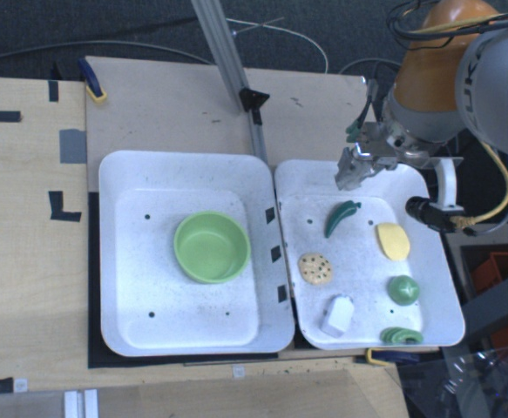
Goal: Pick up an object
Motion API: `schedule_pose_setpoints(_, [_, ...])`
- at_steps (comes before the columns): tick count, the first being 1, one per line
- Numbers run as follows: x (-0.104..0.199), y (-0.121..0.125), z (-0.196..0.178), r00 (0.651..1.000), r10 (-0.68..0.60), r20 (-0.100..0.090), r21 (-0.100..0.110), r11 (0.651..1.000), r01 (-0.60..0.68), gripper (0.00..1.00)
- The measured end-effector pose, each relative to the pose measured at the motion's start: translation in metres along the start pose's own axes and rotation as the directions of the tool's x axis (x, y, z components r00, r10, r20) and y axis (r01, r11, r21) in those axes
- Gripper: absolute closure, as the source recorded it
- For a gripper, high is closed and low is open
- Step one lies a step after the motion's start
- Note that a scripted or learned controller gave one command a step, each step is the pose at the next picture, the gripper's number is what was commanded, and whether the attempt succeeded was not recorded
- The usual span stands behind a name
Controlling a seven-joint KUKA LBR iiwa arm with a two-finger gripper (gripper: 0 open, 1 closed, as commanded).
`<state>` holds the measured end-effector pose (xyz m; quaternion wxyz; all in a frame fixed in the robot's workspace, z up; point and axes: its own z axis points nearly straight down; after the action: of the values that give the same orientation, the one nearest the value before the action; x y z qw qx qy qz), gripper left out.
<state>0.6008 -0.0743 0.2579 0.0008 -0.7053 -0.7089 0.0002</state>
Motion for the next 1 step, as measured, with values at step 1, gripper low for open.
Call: schedule_pose_setpoints(1, [0.0591, 0.0074, 0.0158, 1.000, -0.002, -0.001, 0.002, 1.000, 0.002, 1.00])
